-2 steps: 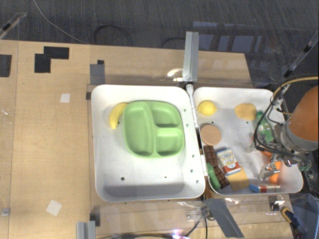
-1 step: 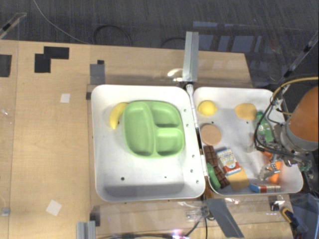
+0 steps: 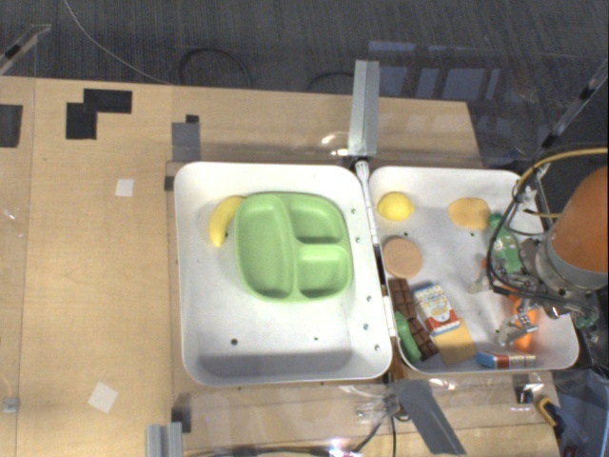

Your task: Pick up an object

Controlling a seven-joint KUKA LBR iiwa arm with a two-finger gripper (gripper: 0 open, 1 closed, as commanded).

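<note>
The right bin [image 3: 433,190] holds a yellow lemon [image 3: 395,206], a tan rounded lump [image 3: 468,212], a round brown disc [image 3: 402,255], a dark chocolate bar [image 3: 409,317], a small printed box [image 3: 436,308] and a yellow block [image 3: 456,343]. A blue and red marker [image 3: 504,359] lies by the bin's front right corner. My gripper [image 3: 520,326] hangs low over the right side of this bin, just above the marker, with something small and orange at its tip. The arm's orange band [image 3: 582,225] is above it. A green item [image 3: 503,251] shows partly beside the wrist.
The left bin [image 3: 205,341] holds a green divided plate [image 3: 290,246] with a banana [image 3: 222,219] against its left edge. A metal post [image 3: 363,112] stands behind the wall between the bins. Cables [image 3: 533,174] loop around the wrist.
</note>
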